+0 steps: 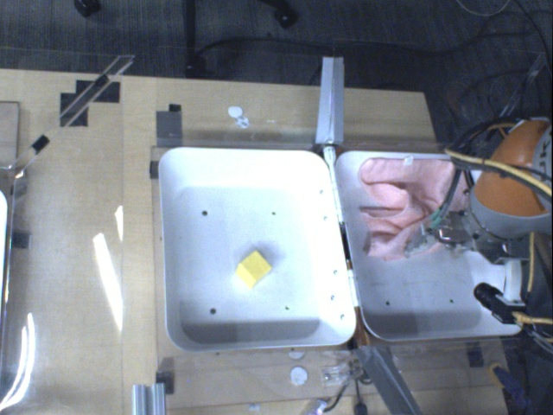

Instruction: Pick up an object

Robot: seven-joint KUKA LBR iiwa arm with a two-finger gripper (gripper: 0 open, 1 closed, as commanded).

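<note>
1 camera sits high above the bench [78, 232] and looks down at a slant. Both white bins [181, 232] fill the middle, with floor along the top.

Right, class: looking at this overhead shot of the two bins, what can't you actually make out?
- End effector: in the camera view it is small and blurred against the pink cloth; its grip is unreadable.
- Pink cloth: its right part lies under the arm.
- Arm: cut off by the right edge.
- Yellow block: too small to tell its material.
</note>
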